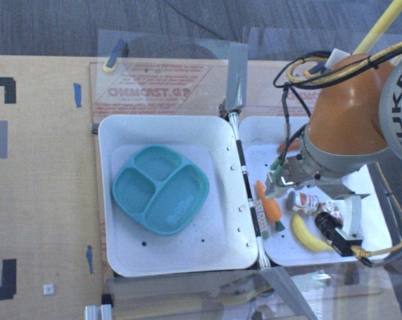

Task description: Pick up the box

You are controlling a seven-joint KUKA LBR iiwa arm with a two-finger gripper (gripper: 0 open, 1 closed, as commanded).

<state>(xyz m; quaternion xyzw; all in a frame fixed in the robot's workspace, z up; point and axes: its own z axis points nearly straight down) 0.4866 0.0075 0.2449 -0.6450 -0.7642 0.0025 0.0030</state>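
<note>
The box (306, 202), small and white with red and brown print, lies on its side in the right bin (254, 135), just left of the bin's centre. My gripper (279, 179) hangs under the orange wrist, low over the right bin. It sits just up and left of the box, close to it, and nothing shows between its fingers. The arm's bulk hides the bin's back right part.
An orange carrot (270, 205) lies left of the box by the bins' divider. A yellow banana (309, 235) lies in front of the box. Something red-orange (291, 145) peeks out behind the arm. A teal divided plate (161, 189) sits in the left bin (121, 245).
</note>
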